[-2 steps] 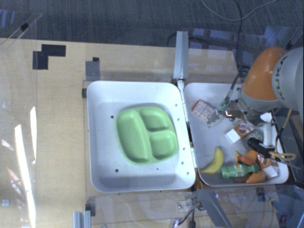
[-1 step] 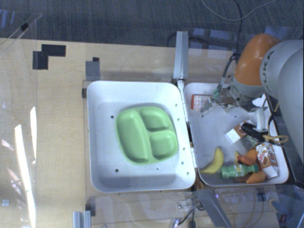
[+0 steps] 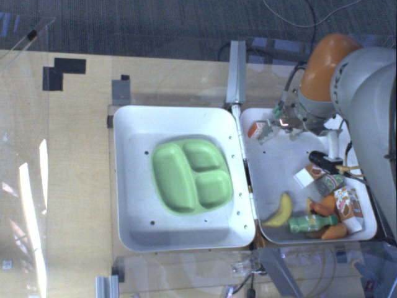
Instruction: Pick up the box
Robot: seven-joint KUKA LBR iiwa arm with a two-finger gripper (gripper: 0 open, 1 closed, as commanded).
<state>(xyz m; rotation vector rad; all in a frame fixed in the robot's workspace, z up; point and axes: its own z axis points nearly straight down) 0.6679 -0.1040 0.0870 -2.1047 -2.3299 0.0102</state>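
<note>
Robotics lab, bench (image 3: 74,166), 2 bins (image 3: 130,185), cable (image 3: 298,17)

A green tray (image 3: 191,177) sits in 1 white bin (image 3: 133,228); a yellow banana (image 3: 280,211) in the other.

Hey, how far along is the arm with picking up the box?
Done: the gripper has reached the right bin's far corner, beside a small orange and white box. In hand: nothing visibly held; the box appears to rest on the bin floor. Left: gripping and lifting it.
</note>
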